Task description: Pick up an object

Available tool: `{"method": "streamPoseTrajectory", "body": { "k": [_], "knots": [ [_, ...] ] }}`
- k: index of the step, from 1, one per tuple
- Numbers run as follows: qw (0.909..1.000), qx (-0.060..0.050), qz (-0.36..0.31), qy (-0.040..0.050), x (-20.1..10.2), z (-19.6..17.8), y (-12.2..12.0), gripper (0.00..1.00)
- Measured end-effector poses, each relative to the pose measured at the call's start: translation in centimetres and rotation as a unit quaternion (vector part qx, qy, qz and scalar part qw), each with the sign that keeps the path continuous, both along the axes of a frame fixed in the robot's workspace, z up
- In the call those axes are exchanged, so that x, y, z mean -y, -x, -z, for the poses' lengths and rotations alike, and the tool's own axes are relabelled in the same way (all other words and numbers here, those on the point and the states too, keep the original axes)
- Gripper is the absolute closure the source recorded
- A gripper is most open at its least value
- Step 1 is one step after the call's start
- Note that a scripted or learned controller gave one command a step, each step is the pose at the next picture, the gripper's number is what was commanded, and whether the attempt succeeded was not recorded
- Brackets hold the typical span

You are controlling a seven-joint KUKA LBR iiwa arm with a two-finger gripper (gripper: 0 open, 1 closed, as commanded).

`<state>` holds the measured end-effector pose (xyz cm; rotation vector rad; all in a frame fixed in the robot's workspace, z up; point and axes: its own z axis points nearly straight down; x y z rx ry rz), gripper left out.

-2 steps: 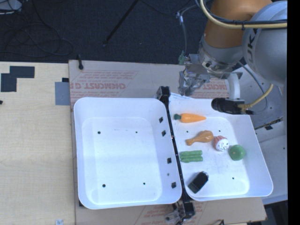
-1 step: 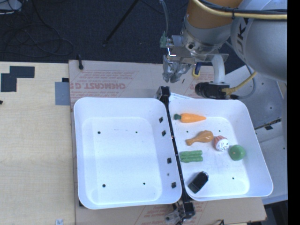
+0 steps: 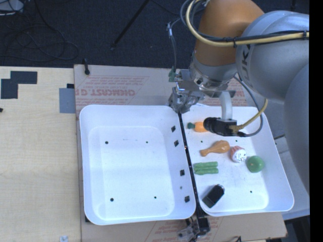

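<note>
White plastic bins sit side by side: the right bin (image 3: 275, 195) bears all the pickable things, a carrot (image 3: 200, 126), drumstick (image 3: 215, 147), green pod (image 3: 205, 168), ball (image 3: 255, 164), striped piece (image 3: 237, 154) and black block (image 3: 213, 195), lying apart so each can likely be taken singly. Near that bin's far-left corner the gripper (image 3: 180, 103) hangs by the divider, just beside the carrot, so that looks the likeliest target; how the gripper is set I cannot tell.
</note>
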<state>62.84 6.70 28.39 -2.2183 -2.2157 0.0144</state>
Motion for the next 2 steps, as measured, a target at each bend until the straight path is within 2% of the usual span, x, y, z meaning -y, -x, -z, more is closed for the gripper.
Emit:
{"method": "streamPoseTrajectory", "body": {
  "k": [1,2],
  "knots": [
    [1.0,0.004,0.002,-0.0001,6.2,-2.6,2.2,1.0],
    [1.0,0.005,-0.002,-0.0016,3.3,-6.4,4.4,1.0]
  ]
}}
